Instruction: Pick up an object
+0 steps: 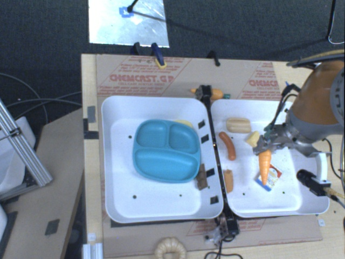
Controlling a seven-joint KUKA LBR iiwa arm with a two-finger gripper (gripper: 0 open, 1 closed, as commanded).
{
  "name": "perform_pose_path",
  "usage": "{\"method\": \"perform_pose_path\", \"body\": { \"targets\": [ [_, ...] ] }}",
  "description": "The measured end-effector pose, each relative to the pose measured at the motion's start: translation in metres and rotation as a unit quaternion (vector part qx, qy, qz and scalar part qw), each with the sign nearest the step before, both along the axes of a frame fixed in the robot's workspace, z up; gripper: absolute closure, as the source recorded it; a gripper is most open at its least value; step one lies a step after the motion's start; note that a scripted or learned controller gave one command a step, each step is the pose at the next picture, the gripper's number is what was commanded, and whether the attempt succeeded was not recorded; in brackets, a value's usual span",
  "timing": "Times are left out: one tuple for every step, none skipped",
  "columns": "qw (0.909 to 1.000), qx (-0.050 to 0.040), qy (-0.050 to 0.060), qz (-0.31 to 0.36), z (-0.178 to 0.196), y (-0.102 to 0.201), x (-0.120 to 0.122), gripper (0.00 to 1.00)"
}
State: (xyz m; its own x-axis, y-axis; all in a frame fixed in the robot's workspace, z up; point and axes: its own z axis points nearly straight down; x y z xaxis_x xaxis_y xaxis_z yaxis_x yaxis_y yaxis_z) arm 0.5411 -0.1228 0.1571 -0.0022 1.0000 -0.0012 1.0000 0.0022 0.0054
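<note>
The gripper (266, 144) sits low in the right bin (291, 206), at the wide top of a carrot (264, 167) that points toward the near wall. Whether the claw is spread, pressed together or pinching the carrot cannot be told here; the grey wrist covers it. The carrot looks like smooth moulded plastic, a tapering orange cone, and its thick end is probably the easier place to pinch than the slippery tip. It lies partly over a small flat packet (271, 178) printed in red, white and blue. Other toy foods lie loose around it, likely scattered so the arm has choices: a pale bread roll (238, 125) toward the far wall, a yellowish wedge (253, 138) just left of the gripper, a glossy red sausage (228, 145), and a small brown piece (228, 180) nearer. In the left bin (121, 209) rests a blue divided plate (164, 150), rounded and matte, with a dark brown bit (202, 179) at its right edge.
</note>
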Motion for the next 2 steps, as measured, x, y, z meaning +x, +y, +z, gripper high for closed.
{"method": "perform_pose_path", "body": {
  "targets": [
    [1.0,-0.0001,-0.001,0.001,0.0637,-0.0016,-0.0012,1.0],
    [1.0,0.0005,0.001,0.001,0.0674,-0.0015,-0.0004,1.0]
  ]
}}
